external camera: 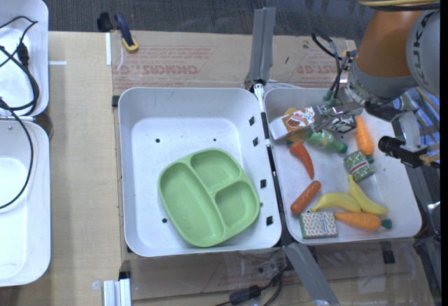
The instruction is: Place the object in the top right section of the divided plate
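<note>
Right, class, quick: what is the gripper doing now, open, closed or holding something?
Gripper: down among the toy food in the right bin; open or closed cannot be told.

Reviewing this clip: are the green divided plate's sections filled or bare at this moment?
Bare. All three sections of the green divided plate show only green surface; the toy foods lie in the right bin, under the tool.

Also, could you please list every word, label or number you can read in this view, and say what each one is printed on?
"CHEMC": red upside-down print on the cardboard sheet behind the left bin; its remaining letters are blurred.
"KU": dark letters on the grey arm housing at the right; the rest is cut off.
Snack packet, small can and patterned box in the right bin: printing too small to read.
</note>
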